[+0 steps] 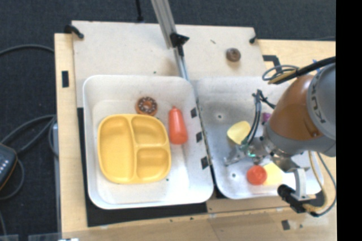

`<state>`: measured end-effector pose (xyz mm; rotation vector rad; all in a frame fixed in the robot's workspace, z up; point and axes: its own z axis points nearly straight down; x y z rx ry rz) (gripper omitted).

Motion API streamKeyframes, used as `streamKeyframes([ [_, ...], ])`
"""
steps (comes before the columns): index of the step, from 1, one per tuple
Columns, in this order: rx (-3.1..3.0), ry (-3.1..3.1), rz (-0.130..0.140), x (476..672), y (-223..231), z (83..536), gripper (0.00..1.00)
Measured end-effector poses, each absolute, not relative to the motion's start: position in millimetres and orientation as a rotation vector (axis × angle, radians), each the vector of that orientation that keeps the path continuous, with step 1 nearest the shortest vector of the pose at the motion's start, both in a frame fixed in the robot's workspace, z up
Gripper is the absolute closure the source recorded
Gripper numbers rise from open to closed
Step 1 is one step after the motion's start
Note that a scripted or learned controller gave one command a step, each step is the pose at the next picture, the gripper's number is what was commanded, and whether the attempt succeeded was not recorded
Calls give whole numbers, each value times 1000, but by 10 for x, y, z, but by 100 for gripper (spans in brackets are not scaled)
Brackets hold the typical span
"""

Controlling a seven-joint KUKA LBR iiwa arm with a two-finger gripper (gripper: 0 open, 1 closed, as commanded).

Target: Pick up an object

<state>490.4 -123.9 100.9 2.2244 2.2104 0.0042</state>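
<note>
Light: bright, even, from overhead
Shadows: soft, short, under the arm (300, 115)
Glare: mild on white bins (113, 194)
Sharpness: slightly soft, low resolution

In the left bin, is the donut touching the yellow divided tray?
Apart. The camera view shows a thin strip of white bin floor between the donut and the upper rim of the yellow tray.

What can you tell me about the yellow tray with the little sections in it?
The yellow tray looks like smooth plastic, a rounded square with a raised rim. Ridges split it into three compartments: one long one on the left and two smaller ones on the right. Nothing lies in them. It rests flat on the floor of the left white bin. The chocolate doughnut sits just above its top edge, and the orange-red toy lies beside its upper right corner, very close to it.
</note>
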Motion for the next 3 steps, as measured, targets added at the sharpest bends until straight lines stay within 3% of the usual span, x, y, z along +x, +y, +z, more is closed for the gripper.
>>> streamKeyframes([
  [3,2224,2210,4,4904,-1240,1009,0],
])
